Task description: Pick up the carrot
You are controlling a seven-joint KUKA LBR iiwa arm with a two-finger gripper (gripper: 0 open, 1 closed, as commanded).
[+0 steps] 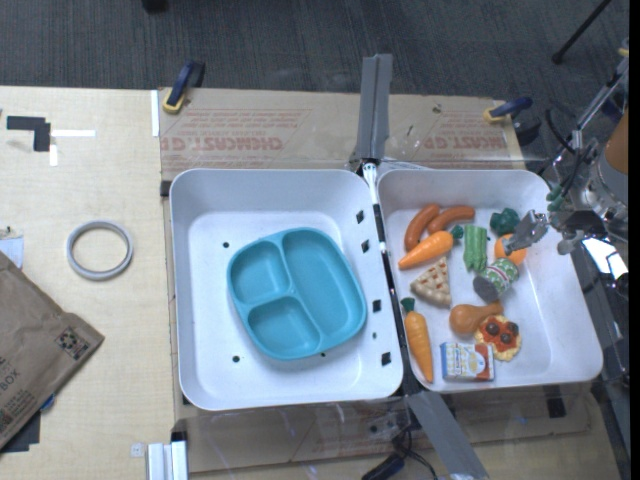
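Gripper (530, 230) at right bin's (585, 328) upper right, above toy food pile; finger state impossible to tell. Carrot (417, 339) lying along right bin's left wall, low, well apart from gripper. Blue tray (296, 293) in left bin (200, 268).

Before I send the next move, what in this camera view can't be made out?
- The hand: finger state unreadable, too small against clutter.
- Orange item beside it: partly hidden by the hand.
- Arm: cut off by the right edge.
- Carton label: too small to read.
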